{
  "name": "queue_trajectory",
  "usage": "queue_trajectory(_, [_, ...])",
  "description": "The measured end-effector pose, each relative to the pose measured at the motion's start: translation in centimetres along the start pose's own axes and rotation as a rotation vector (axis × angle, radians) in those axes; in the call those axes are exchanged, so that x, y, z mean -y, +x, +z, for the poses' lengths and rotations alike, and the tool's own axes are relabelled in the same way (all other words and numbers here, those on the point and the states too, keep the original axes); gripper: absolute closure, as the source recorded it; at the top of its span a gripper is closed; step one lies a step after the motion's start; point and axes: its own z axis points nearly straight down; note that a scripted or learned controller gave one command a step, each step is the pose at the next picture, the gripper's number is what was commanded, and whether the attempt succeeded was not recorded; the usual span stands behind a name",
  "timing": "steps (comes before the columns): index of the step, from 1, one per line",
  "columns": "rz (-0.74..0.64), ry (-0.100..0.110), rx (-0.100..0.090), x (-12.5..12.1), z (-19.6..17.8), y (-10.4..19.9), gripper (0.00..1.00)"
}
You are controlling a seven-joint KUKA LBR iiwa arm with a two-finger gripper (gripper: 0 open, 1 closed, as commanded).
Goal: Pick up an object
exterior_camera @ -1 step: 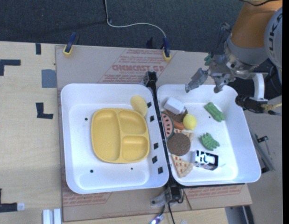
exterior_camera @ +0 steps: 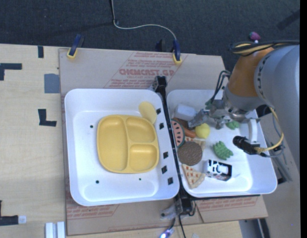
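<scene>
The arm reaches into the right bin (exterior_camera: 262,182) from the right, its gripper (exterior_camera: 205,118) low over the clutter at the bin's upper left. Directly at the gripper lies a small yellow lemon-like toy (exterior_camera: 203,131), beside an orange piece (exterior_camera: 190,132) and a grey block (exterior_camera: 184,111). The approach step appears in hand; nothing is visibly held. Whether the gripper is open or closed cannot be told from this slant. The next move calls for centring on the yellow toy, closing, then lifting clear.
</scene>
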Motion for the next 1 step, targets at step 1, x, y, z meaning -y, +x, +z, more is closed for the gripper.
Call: queue_trajectory(1, [-0.003, -0.007, 0.001, -0.26, -1.72, 0.21, 1.00])
